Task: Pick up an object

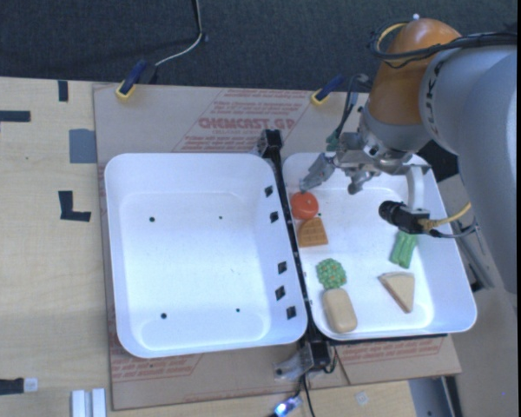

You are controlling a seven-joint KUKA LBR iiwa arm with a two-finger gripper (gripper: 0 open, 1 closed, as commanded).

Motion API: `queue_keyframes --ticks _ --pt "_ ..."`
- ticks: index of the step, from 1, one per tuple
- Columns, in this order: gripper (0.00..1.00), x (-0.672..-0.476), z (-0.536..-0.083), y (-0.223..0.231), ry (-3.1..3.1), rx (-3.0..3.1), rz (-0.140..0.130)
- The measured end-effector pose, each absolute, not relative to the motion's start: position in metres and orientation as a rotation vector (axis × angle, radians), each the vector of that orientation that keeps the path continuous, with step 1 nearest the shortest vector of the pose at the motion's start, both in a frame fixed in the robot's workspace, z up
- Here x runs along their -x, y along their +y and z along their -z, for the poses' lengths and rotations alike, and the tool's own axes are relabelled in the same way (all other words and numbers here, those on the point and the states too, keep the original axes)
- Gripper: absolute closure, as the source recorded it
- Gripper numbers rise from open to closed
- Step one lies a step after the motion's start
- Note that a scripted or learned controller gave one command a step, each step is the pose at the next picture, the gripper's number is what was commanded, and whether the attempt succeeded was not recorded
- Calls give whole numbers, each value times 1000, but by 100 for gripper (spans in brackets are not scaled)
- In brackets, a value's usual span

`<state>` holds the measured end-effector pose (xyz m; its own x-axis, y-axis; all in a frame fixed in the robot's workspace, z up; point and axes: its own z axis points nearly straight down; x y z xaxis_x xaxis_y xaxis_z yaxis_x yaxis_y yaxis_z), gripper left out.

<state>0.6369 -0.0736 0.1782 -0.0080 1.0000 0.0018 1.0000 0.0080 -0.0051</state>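
Observation:
The right bin (451, 315) holds several small items. A red round piece (305, 204) lies by the divider, with an orange wedge (312, 232) just in front of it. Nearer the front are a green bumpy ball (331, 273) and a beige loaf-shaped piece (339, 310). A green block (404, 248) and a pale yellow wedge (398, 290) lie on the right side. My gripper (334, 183) hangs over the bin's back part, up and to the right of the red piece. Its fingers are spread apart, and nothing is between them.
The left bin (122, 233) sits beside the right one, with a black divider strip (280, 233) between them. A black cylinder with a cable (401, 215) hangs off the arm over the right bin. The grey arm (478, 102) fills the upper right.

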Motion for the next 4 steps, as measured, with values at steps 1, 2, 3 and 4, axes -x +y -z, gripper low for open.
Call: queue_keyframes --ticks 1,2,3,4 --pt "0 -568 -138 -115 -2210 2221 -14" --pt "0 -628 -80 -97 -2223 2216 -3" --pt "0 -534 -191 -119 -2220 2227 0" --pt "0 -599 -129 -95 -2224 2214 -3"
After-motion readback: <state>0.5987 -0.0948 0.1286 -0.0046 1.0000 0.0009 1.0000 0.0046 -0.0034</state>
